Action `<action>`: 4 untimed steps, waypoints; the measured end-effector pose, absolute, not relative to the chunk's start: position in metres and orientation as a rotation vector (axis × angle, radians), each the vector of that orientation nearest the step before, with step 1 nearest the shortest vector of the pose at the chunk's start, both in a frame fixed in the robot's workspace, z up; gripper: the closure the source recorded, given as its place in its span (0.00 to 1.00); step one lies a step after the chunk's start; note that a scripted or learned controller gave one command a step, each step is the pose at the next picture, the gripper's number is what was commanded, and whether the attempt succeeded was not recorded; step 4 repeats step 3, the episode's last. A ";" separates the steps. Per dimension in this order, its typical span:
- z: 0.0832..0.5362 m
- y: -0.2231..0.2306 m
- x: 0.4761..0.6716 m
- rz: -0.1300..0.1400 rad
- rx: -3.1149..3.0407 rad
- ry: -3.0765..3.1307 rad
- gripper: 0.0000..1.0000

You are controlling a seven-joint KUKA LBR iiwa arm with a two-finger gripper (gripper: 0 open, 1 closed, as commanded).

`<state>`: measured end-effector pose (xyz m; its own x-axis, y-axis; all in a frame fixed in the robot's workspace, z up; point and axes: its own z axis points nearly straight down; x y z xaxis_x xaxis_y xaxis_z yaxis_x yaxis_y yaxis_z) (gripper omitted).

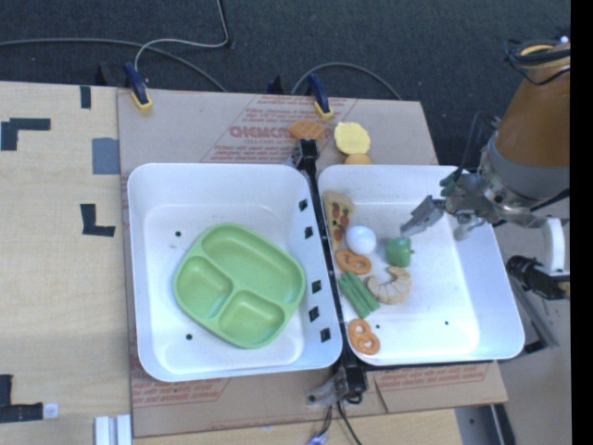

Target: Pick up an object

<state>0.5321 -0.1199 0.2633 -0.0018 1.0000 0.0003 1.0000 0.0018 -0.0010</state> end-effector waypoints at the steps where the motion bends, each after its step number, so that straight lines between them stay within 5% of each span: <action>1: 0.175 -0.115 0.565 0.004 -2.218 -2.221 0.00; 2: 0.087 -0.145 0.566 -0.003 -2.222 -2.224 0.00; 3: 0.096 -0.146 0.567 -0.002 -2.225 -2.226 1.00; 4: 0.096 -0.146 0.567 -0.002 -2.225 -2.226 1.00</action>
